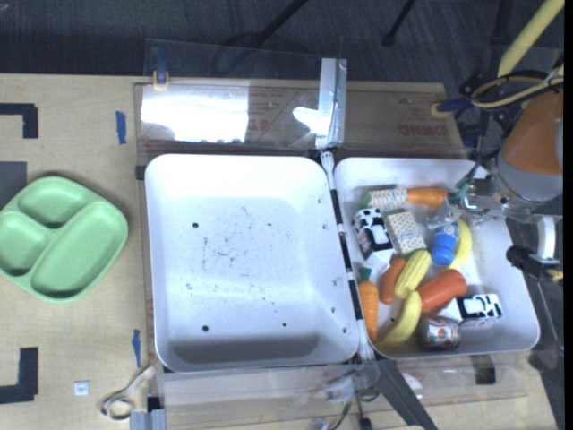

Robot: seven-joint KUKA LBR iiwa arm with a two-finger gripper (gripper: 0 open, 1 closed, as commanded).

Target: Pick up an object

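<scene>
The right bin (519,330) holds a heap of toy food. In it lie an orange carrot (424,196), a blue piece (443,245), a yellow corn cob (412,271), a banana (402,321), a red-orange piece (440,289), a small can (440,332), two speckled boxes (405,231) and two black-and-white blocks (480,307). My gripper (473,199) hangs over the bin's far right corner, just right of the carrot and above the blue piece. Nothing shows in its grasp.
The left bin (179,186) stands beside the right one, with a metal divider (333,101) behind them. A green sectioned plate (59,236) rests on the bench at far left. Cables and a stand (537,267) crowd the right edge.
</scene>
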